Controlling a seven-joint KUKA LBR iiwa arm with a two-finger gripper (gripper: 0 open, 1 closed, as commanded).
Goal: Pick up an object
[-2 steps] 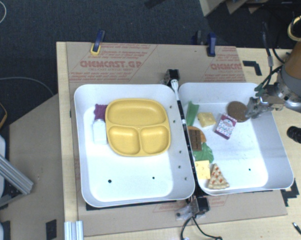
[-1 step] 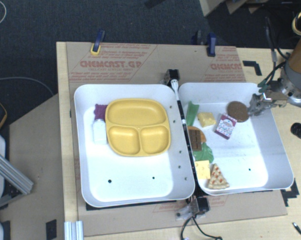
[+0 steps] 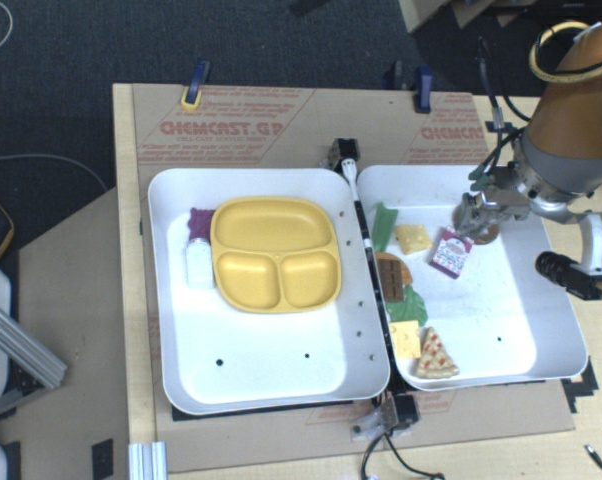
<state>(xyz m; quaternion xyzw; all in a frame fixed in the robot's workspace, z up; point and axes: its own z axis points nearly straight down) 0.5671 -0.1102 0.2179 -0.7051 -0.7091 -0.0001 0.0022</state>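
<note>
In the right bin (image 3: 521,353) lie toy foods. A purple-and-white packet (image 3: 449,254) sits mid-bin, tilted. A pale yellow cheese chunk (image 3: 413,238) is to its left, beside a green leaf piece (image 3: 384,225). A brown burger (image 3: 392,272), another green piece (image 3: 408,306), a yellow block (image 3: 405,340) and a pizza slice (image 3: 435,356) run down the bin's left side. My gripper (image 3: 477,222) hangs low over the bin's upper middle, just up and right of the packet, with something brownish at its tip.
The left bin (image 3: 261,378) holds a yellow three-compartment plate (image 3: 275,252), a white bottle (image 3: 198,264) and a purple item (image 3: 200,222) at its left. The grey arm with its orange band (image 3: 571,118) comes in from the upper right. A black part (image 3: 571,273) juts over the right bin's right rim.
</note>
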